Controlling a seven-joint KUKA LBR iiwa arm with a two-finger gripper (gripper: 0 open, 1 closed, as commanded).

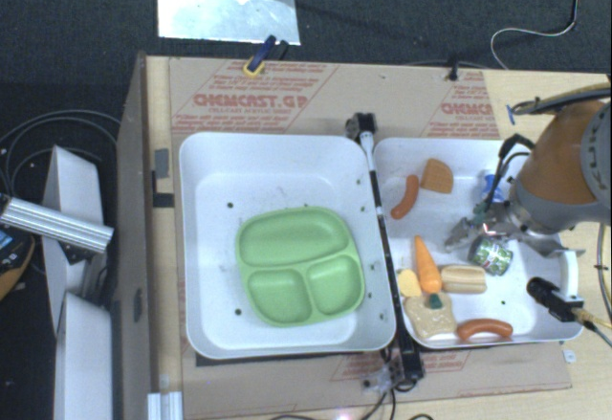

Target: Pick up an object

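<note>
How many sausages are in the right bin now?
2: one sausage near the bin's left wall, upper part; another sausage along the front edge. The arm may hide more.

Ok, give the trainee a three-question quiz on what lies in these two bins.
1. True or false: the green divided plate lies in the left bin.
2. Which lies nearest the carrot? A) hot dog bun B) orange wedge C) blue clip
3. Fill in: the arm's gripper sits over the ____ bin.

Key: 1 true; 2 A; 3 right.
</note>
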